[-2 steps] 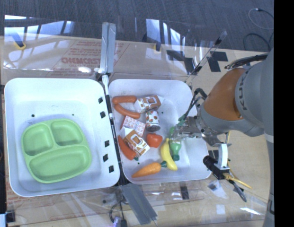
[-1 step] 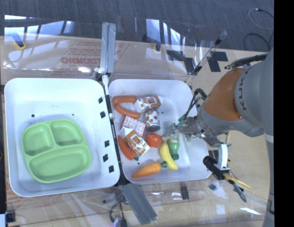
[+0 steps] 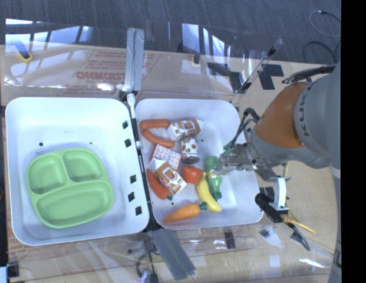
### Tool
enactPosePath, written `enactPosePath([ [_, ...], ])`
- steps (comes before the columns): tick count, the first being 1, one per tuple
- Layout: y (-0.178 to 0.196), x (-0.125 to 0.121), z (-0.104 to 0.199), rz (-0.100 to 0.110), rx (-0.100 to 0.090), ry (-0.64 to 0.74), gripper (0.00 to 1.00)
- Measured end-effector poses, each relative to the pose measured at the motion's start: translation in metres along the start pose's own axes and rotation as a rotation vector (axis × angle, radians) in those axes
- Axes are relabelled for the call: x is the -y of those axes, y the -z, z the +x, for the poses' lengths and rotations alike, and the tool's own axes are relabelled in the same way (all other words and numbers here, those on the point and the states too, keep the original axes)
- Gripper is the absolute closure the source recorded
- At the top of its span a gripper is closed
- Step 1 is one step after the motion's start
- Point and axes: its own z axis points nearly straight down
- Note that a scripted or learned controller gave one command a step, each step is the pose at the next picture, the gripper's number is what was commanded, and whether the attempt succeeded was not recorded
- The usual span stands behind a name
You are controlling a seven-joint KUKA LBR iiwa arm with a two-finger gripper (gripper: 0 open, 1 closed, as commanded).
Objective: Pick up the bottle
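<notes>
- Green bottle (image 3: 213,178) sits in the right bin (image 3: 230,108), upright-ish, touching the banana (image 3: 207,196), tomato (image 3: 193,174) just beside it.
- My fingers (image 3: 225,163) hover right at its top; spread or pinched, can't tell from here.
- Best bet imo: drop straight down, close on the neck, lift slow w/o dragging the banana.
- Count: 1 bottle, 1 banana, 1 carrot (image 3: 183,213), 2 sausages (image 3: 154,124), 1 can (image 3: 190,149), 3 cartons approx.
- Left bin (image 3: 17,122): 1 green tray (image 3: 69,187).
</notes>
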Motion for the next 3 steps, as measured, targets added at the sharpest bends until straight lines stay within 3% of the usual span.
enactPosePath([
  [1,0.0,0.0,0.0,0.0,0.0,0.0,0.0],
  [2,-0.046,-0.012,0.001,0.024,-0.009,-0.075,0.0],
  [3,-0.036,-0.012,0.001,0.024,-0.009,-0.071,1.0],
])
